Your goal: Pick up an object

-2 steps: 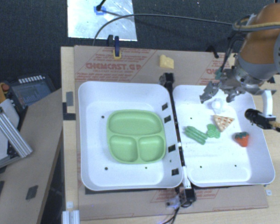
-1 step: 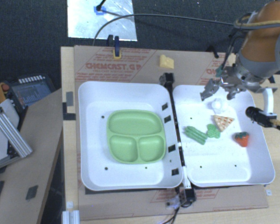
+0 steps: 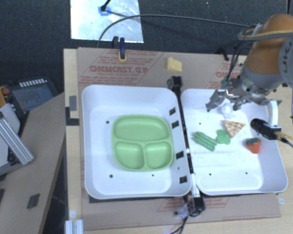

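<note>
Evidently the work is set up as a sorting job: two shallow white bins sit side by side on the table (image 3: 49, 130), and all the loose things lie in the right bin (image 3: 234, 182), within easy reach of the arm, which comes in from three o'clock. The left bin (image 3: 95, 130) carries a green divided plate (image 3: 140, 142) at its centre, three compartments, nothing visible in them; it looks placed as a destination rather than something to grasp.

In the right bin, toward its upper half, a green bean-like toy (image 3: 205, 141) lies slanted, with a small green leafy piece (image 3: 223, 137) just beside it at three o'clock. A tan pizza-slice wedge (image 3: 233, 127) sits at one o'clock of that cluster, and a red strawberry-like piece (image 3: 253, 145) lies near the right wall. A small yellow block (image 3: 174, 64) rests outside the bins, at twelve o'clock on the cardboard.

The hand (image 3: 227, 101) hangs over the upper part of the right bin, at twelve o'clock of the pizza wedge. Whether it is wide or narrow I cannot tell; the dark parts blur together, and a pale patch beneath it cannot be identified. Nothing can be seen gripped.

My judgement: the pick is not yet made, and the wedge is the nearest candidate, lying apart from its neighbours.
</note>
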